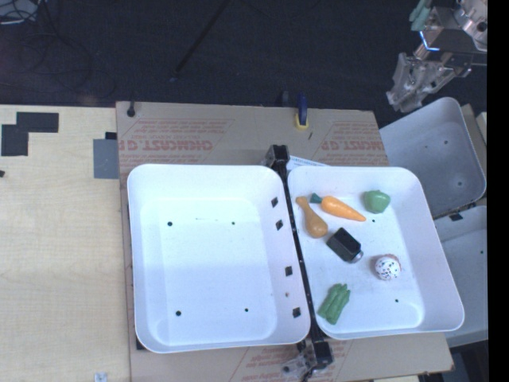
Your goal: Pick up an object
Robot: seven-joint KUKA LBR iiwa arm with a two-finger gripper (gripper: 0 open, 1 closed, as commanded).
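The two-finger metal gripper point(413, 86) hangs in the upper right corner of the camera view, above the dark background and well apart from both shallow white bins; whether it is released or clenched cannot be told from here, and nothing shows in its grasp. The right white plastic bin point(433, 237) holds all the loose items. An orange toy carrot with a dark green top point(339, 207) lies near the bin's far side, tilted, with a rounded green toy pepper point(377, 201) just beside it to the right. A tan, gourd-shaped toy point(312, 217) lies close to the divider between the bins, just left of the carrot. A small black rectangular block point(344, 244) sits near the middle of the bin, a white ball with dark speckles point(387, 268) lies to its right, and a green ridged toy vegetable point(335, 303) rests near the front edge. The left white plastic bin point(159, 253) sits alongside, its rim touching the right one.
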